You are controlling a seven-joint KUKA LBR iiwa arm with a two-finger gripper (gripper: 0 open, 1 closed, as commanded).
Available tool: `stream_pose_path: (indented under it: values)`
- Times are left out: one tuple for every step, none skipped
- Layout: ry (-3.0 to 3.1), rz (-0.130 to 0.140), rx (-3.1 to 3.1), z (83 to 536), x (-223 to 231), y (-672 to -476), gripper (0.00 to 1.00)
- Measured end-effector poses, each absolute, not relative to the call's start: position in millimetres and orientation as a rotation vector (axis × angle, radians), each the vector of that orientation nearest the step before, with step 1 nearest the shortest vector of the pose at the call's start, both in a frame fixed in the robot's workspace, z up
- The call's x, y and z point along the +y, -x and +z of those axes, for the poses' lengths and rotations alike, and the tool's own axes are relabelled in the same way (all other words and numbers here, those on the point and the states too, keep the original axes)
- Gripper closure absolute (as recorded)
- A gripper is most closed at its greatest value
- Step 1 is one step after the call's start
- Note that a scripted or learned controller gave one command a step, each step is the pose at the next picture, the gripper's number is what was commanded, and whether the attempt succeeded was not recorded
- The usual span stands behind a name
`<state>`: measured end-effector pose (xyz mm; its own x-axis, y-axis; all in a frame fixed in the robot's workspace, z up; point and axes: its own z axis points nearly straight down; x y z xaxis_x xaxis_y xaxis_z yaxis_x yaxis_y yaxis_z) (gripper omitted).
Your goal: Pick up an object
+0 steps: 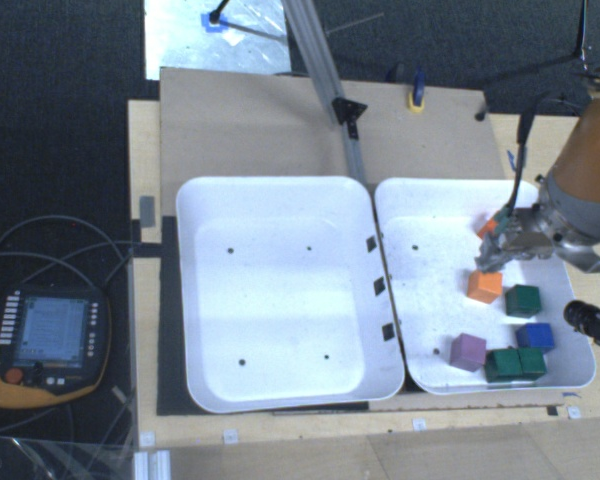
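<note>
Several small blocks lie in the right bin [420,228]. An orange block [485,286] sits near its middle right, with a dark green block [523,300] beside it. Toward the front are a blue block [535,336], a purple block [468,351] and a green block [515,364]. My gripper [498,253] hangs just above and behind the orange block, its tip close to the block's far edge. A small orange-red piece [488,227] peeks out at the gripper's far left side, mostly hidden by it.
The left bin [195,268] stands beside the right one, with a shared rim between them [380,288]. A slanted metal pole [320,58] crosses the bench behind the bins. A teach pendant [45,343] lies at the far left.
</note>
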<state>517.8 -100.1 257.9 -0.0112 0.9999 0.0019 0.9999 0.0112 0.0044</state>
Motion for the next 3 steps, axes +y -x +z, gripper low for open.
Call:
stream_pose_path:
  values:
    - [-2.21, 0.004, 2.233, 244.1, -51.1, -511.0, 1.0]
    - [-2.208, 0.006, 2.236, 246.8, 10.9, -511.6, 1.0]
    - [-2.21, 0.005, 2.236, 237.6, 72.4, -502.9, 1.0]
